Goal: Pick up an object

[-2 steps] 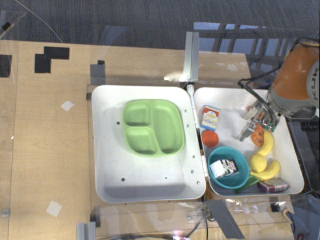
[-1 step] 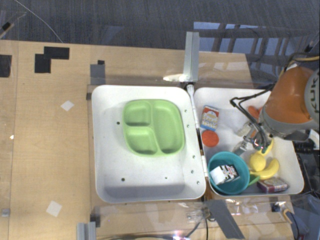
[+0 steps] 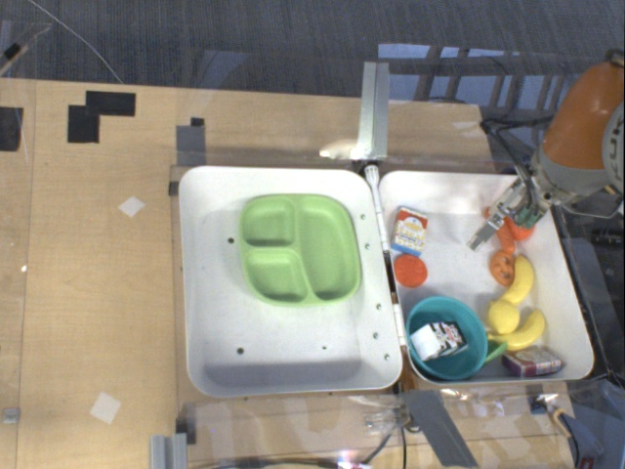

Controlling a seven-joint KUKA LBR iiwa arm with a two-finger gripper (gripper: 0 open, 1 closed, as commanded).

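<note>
A robotics lab: wooden surface (image 3: pixel 88 291) w/ black marker patches, two white bins (image 3: pixel 210 360) fixed by metal brackets (image 3: pixel 375 115), cables at the edge, grey carpet floor.

So the arm (image 3: pixel 586 130) comes in from the right side of the view, upper corner, with the big orange band sitting right above the grey wrist. From there it angles down and to the left. The tool (image 3: pixel 485 234) hangs at the end of that slant, pointing down-left, low over the back part of the right-hand bin (image 3: pixel 444 189). Its two fingers (image 3: pixel 480 238) look slightly parted, but honestly they're small and blurry enough that I can't say for sure.
</note>
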